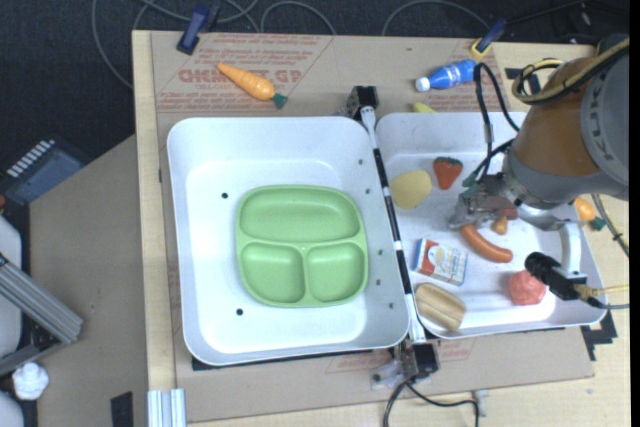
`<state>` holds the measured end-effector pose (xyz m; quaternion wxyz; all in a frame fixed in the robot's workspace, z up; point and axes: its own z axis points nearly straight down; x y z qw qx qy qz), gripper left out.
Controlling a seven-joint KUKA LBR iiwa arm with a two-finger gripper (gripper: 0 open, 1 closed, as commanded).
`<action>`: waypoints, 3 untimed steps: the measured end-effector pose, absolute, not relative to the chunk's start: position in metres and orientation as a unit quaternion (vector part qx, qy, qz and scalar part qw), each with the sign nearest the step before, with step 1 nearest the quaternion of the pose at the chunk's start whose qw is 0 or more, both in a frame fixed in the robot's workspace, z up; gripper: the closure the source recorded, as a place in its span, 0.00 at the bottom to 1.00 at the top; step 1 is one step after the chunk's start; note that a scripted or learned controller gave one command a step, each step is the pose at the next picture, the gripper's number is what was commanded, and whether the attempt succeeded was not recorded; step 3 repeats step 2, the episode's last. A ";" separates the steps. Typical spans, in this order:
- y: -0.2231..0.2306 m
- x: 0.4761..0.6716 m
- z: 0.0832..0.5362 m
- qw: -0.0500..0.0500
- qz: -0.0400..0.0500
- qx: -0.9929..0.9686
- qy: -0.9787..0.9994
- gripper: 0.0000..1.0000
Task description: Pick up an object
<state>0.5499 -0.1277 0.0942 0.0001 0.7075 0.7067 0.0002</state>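
The grey arm (pixel 590 130) reaches in from the right, its orange band (pixel 555 130) sitting above the wrist. It bends down over the right-hand bin (pixel 440 119) of the 2 white bins. The gripper (pixel 480 207) hangs low inside that bin, near its middle. Whether it is open or closed cannot be told from this slant, and nothing can be seen held in it.

Just below the gripper in the view lies a sausage (pixel 487 244), close to the tip but with no clear contact. To the gripper's upper left sits a red strawberry-like piece (pixel 448 172), and beyond that a pale yellow lump (pixel 410 186). Lower left of the gripper is a small carton (pixel 441 261) with a red and white face, its print too small to read. Further down the same side rests a bread roll (pixel 440 306). A pink ball (pixel 526 287) lies to the gripper's lower right.

Well away to the left, the other bin (pixel 200 175) holds a green plate (pixel 300 245) with 3 compartments.

Outside the bins, a carrot (pixel 250 81) lies on a cardboard sheet (pixel 300 50) carrying large red lettering that is too faint to read for certain. A blue bottle (pixel 448 75) rests above the right bin.
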 end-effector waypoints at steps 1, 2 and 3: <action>-0.081 0.577 0.186 0.002 0.002 0.706 0.708 1.00; -0.032 0.573 0.237 0.001 0.001 0.707 0.708 1.00; -0.032 0.573 0.237 0.001 0.001 0.707 0.708 1.00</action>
